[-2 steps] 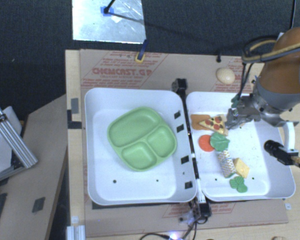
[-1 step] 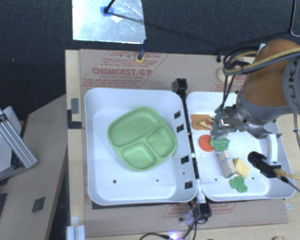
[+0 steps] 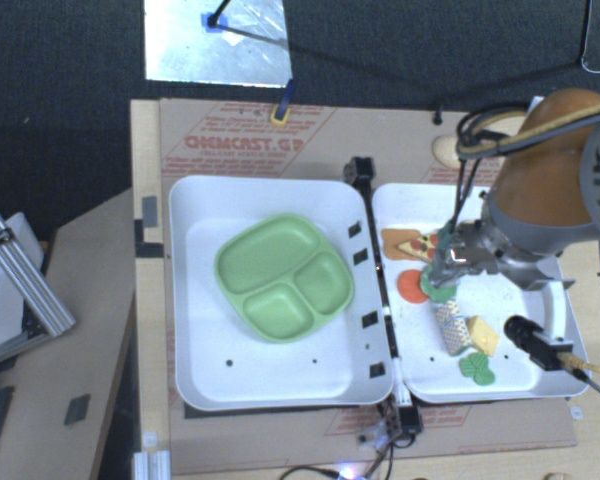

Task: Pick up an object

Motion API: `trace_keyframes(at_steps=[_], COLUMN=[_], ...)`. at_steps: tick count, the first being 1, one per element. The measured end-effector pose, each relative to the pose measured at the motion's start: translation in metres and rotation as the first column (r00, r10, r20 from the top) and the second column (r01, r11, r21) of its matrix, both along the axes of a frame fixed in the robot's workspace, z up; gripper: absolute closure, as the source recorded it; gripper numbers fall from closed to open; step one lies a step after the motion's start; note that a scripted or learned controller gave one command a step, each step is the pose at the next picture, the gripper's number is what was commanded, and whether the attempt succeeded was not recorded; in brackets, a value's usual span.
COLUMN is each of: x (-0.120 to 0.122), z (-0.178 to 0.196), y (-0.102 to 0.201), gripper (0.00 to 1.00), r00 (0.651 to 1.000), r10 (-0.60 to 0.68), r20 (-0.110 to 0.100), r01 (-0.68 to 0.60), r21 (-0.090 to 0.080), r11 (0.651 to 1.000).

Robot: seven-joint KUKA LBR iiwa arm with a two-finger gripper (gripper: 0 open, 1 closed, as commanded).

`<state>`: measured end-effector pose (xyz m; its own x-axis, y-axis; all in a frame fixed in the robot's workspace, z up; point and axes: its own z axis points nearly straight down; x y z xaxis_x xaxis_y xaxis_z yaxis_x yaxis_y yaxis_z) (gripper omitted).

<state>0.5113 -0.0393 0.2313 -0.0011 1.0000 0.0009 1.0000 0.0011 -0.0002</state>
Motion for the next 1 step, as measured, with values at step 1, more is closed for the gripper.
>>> trace_keyframes(at_steps=[1], x=[0.0108], z=[-0.0163], y=[-0.0016], gripper=[1.0], r00=[1.0], r10=[-0.001], r20=[0.0], r01=[0.001], r21=[-0.001], r11=[1.0])
